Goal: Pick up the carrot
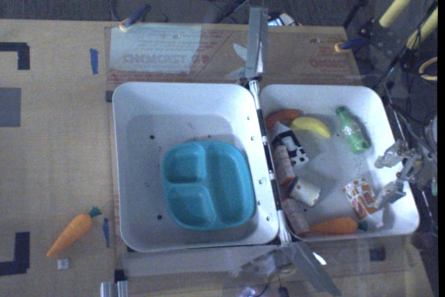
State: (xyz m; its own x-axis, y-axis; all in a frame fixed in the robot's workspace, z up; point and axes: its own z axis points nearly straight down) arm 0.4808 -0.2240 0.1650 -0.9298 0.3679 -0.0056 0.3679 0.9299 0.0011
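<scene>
Right now the gripper [398, 174] sits over the right edge of the right bin [327, 91], its fingers spread apart with nothing between them — open and empty.

Two carrots are in view. One carrot [334, 226] lies in the right bin, along its near wall, long axis running roughly left-right, green tip pointing right toward the near-right corner. It is near the gripper — down toward the near side and a bit left of it, with a small orange-and-white carton [360, 195] between the two. Its thick end is just beside a dark cylinder [295, 213] that lies along the divider.

A second carrot [70, 233] lies on the desk [49, 149], outside the bins, left of the left bin [139, 108], axis diagonal, leafy end pointing far-right. It is well apart from the gripper — both bins lie between them.

My judgement: the bin carrot is the likelier target, since it is much closer. The move turns on going near and slightly left, then closing across the carrot's short width, so the fingers should straddle it near-to-far. Risk: the bin wall is close on the carrot's near side, so the near finger has little room, and the carton could get nudged on the way.

Other clutter in the right bin — a banana [311, 126], a green bottle [352, 129] — sits far from the carrot and should not interfere. A blue divided plate [207, 184] lies in the left bin.
</scene>
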